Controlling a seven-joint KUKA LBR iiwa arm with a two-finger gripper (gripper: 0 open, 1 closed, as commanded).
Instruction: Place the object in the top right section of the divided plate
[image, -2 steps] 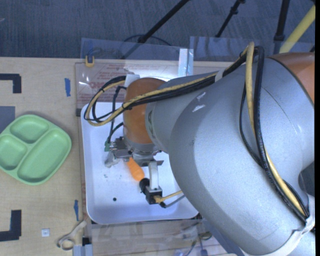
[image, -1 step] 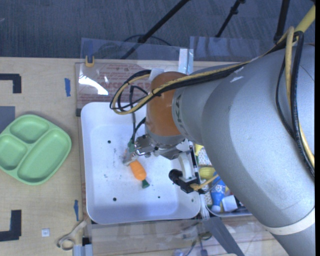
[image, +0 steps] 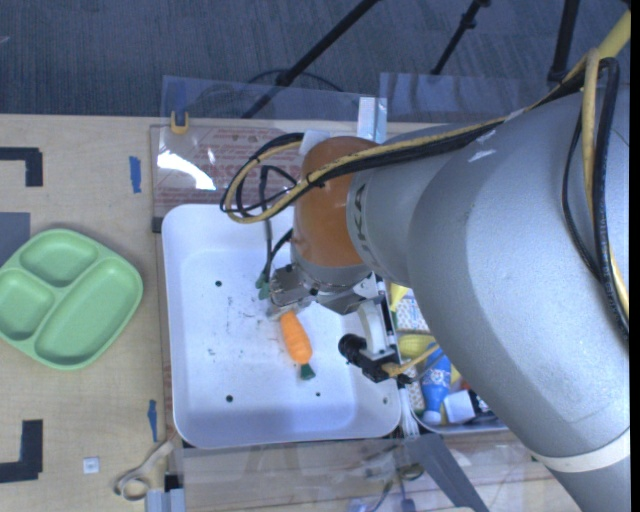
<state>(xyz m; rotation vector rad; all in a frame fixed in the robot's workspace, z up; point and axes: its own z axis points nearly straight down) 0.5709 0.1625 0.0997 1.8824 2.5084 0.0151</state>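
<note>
Landmark for all entries: the left white bin, a shallow tray with scuffed floor.

- Carrot: small orange toy with a green stem end, lying on the bin floor right of the bin's centre, stem pointing toward the bin's near rim. It sits just below the claw, close to it; contact between the two cannot be made out.
- Claw: over the bin's centre-right, at the end of the grey arm with its orange band. Whether it is spread or pressed together cannot be told, the wrist hiding most of it. Nothing is seen pinched in it.
- Black and yellow cables: looped above the bin's far rim, running along the arm.
- Divided plate: green, three sections, resting on the wooden surface well to the left of the bin, apart from it. All three sections show bare green.
- Right bin: touching the landmark bin's right side, mostly covered by the arm; a jumble of yellow, blue and white items shows in its near part.
- Blue tape strips: on the surface just left of the bin's far corner
</note>
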